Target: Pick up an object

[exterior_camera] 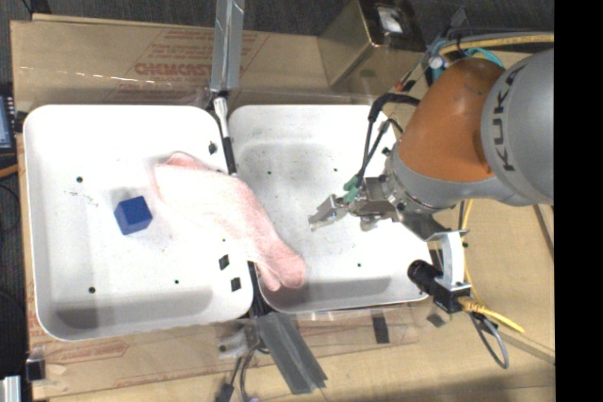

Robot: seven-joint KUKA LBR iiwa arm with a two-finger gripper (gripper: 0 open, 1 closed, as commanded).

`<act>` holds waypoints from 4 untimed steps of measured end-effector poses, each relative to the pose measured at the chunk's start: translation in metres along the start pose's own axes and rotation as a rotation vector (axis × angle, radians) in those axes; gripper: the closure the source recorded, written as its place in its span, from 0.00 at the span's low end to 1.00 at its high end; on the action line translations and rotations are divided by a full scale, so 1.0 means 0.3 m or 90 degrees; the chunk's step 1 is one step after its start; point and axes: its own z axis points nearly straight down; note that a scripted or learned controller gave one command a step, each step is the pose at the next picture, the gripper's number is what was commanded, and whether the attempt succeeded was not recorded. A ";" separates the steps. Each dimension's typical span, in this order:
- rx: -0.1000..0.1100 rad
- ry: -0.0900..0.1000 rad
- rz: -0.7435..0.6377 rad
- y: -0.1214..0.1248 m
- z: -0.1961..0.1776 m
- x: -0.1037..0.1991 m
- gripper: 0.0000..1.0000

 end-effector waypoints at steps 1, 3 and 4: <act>0.000 0.000 -0.141 -0.003 0.344 0.074 0.00; -0.001 0.000 -0.252 0.049 0.349 0.064 0.00; -0.001 0.001 -0.300 0.088 0.424 0.054 0.00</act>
